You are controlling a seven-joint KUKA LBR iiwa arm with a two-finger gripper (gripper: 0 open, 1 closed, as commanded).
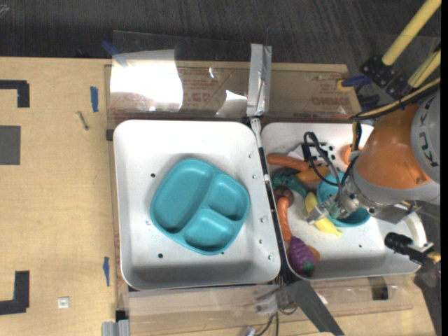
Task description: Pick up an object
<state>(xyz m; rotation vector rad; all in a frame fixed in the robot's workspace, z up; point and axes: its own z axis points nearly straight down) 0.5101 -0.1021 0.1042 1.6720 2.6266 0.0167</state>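
Hovering low in the right bin (364, 247), the gripper (334, 212) is seen right over a yellow toy (323, 222), with a teal cup (329, 187) and orange carrot (288, 162) crowded just beside it. Whether the fingers are apart or together can't be told, tbh, since they're hidden by the wrist. Risk as judged from here: the yellow toy could be nudged aside or only clipped at an edge, because so much clutter is touching it, and a neighbour might get pinched instead. A purple toy (302, 254) lies near the front wall. The left bin (133, 187) holds a teal tray (201, 205).
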